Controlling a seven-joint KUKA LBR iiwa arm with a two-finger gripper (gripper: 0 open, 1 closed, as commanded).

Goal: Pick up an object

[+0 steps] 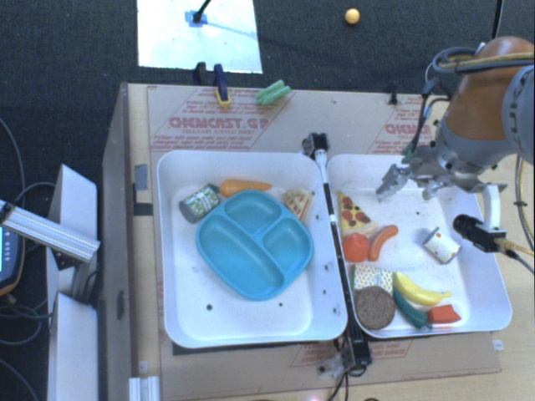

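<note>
My gripper (412, 184) hangs over the back of the right bin (493, 282), its two fingers spread apart and nothing between them. In the bin below and to the left lie a pizza slice (355, 215), a red pepper piece (357, 246) and a sausage (383, 239). A small white cup (440, 245) lies on its side a little in front of the gripper. Along the bin's front sit a banana (420, 291), a brown cookie (375, 306), a checkered cracker (372, 276), a green pod (410, 310) and a red-orange piece (443, 314).
The left bin (180, 307) bears a blue divided plate (255, 242), a carrot (245, 186), a green can (201, 201) and a waffle piece (297, 200). A black divider bar (330, 215) runs between the bins. A black part of the arm (478, 232) juts out over the right bin.
</note>
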